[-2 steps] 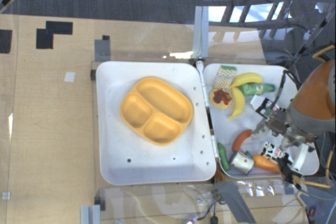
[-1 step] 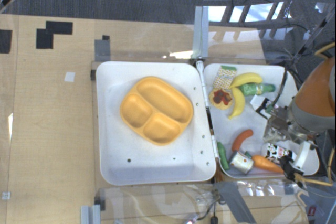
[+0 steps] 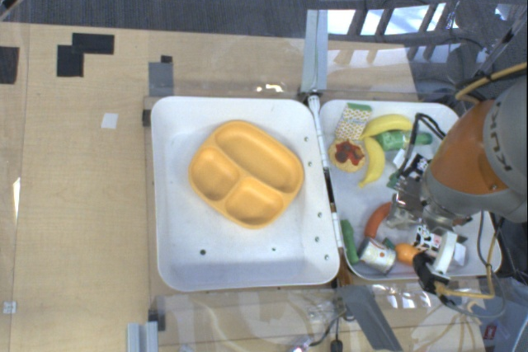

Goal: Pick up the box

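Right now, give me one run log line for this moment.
arm: over right bin | claw: near food items | box: not identifiable | left bin: yellow divided plate

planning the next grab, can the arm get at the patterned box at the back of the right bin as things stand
Probably yes. The patterned box lies at the far left corner of the right bin with nothing on top; the bananas crowd its right side, and the arm is over the same bin.

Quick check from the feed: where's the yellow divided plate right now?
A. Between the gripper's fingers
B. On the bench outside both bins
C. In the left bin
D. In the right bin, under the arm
C: the plate lies flat in the left bin, apart from the food items crowded in the right bin.
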`<state>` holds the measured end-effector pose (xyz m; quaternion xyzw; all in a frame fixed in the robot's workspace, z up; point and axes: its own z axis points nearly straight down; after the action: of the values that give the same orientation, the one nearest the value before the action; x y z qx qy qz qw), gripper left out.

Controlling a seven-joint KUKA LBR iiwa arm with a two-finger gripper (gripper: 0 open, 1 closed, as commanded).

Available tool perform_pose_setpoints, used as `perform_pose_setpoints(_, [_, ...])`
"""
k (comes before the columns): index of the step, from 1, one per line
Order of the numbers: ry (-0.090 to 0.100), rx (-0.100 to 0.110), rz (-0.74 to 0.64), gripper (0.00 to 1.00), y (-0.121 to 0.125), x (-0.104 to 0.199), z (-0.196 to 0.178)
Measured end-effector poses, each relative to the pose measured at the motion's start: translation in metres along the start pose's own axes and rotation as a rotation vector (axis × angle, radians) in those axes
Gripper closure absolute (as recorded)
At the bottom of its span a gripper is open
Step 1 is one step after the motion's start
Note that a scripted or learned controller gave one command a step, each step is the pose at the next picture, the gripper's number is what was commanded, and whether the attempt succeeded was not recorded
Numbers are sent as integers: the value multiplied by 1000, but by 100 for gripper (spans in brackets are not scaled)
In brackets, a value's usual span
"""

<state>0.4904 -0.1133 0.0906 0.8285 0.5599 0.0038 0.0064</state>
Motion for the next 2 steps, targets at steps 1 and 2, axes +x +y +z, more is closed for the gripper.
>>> perform_pose_setpoints(1, [3, 15, -72, 100, 16, 11, -19])
perform_pose_setpoints(2, [2, -6, 160, 100, -8, 25, -1])
